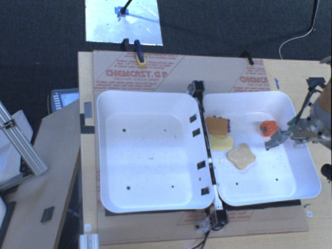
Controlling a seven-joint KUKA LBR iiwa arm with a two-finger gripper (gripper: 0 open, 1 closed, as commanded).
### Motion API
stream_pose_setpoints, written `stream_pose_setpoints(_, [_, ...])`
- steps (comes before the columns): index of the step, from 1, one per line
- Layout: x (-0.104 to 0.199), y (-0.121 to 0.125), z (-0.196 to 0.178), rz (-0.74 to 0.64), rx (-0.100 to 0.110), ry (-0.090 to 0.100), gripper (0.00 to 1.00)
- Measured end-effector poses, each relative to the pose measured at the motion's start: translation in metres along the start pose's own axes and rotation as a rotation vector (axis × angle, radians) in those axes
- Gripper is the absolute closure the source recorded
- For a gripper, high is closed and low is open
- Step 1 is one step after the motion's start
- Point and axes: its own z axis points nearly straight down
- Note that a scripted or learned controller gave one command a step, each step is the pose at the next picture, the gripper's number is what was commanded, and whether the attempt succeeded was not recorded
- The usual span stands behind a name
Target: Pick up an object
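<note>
1. The worktop [87, 154] carries two shallow white bins side by side on a sheet printed with red lettering.
2. The left bin [150, 149] has a bare white floor marked by a few small dark dots.
3. A row of dark clips [201, 165] runs down the seam where the two bins meet.
4. The right bin [270, 185] holds four things. An orange-brown block with a dark edge [218, 125] lies close to the seam, and a pale yellow piece [222, 142] sits just below it, touching or nearly so.
5. A tan, lobed flat piece [241, 156] lies just right of and below the yellow one.
6. A small orange-red object [268, 128] rests nearer the bin's right side, apart from the other three.
7. The gripper [277, 139] reaches in from the right, low over the bin, just beside the orange-red object. Whether the jaws are spread or pressed together I cannot tell; nothing is seen pinched in them.
</note>
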Motion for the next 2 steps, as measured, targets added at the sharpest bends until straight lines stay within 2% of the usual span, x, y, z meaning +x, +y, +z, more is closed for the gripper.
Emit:
stream_pose_setpoints(1, [-0.0161, -0.0041, -0.3287, -0.002, -0.02, -0.008, 0.0])
stream_pose_setpoints(2, [-0.0151, -0.0033, -0.3306, -0.007, -0.008, -0.004, 1.0])
